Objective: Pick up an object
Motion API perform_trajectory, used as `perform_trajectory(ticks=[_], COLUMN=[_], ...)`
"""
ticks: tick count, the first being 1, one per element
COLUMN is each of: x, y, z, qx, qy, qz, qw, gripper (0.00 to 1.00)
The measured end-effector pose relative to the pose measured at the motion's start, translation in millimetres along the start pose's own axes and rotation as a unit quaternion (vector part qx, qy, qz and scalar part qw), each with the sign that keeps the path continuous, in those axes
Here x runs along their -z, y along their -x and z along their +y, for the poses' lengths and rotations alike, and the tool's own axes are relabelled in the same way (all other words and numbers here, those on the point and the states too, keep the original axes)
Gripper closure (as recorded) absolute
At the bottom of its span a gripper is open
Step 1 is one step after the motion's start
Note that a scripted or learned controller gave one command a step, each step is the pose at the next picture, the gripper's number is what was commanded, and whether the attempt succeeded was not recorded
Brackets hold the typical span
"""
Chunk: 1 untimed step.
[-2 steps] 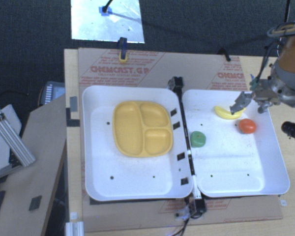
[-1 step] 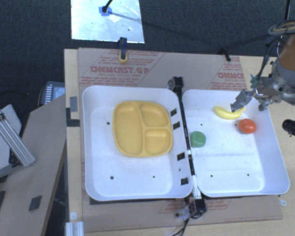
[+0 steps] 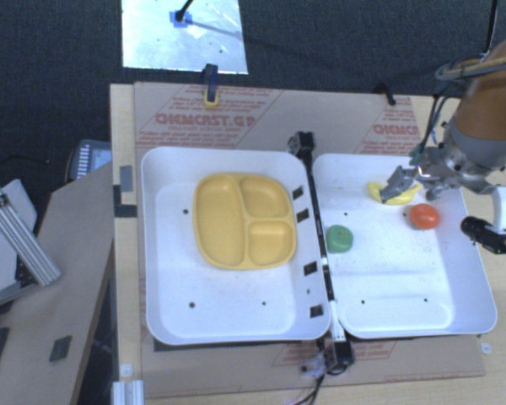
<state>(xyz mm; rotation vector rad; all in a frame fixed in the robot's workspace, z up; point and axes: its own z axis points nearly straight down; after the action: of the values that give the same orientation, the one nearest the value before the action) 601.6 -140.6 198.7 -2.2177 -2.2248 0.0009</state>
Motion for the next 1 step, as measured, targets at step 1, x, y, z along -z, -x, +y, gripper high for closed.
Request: perform_trajectory(ticks=[1], x=[-62.8], y=[1.8], z=[0.4], qx=[-0.001], qy=[-0.002], qz=[0.0], qw=[1.0], gripper=[0.0])
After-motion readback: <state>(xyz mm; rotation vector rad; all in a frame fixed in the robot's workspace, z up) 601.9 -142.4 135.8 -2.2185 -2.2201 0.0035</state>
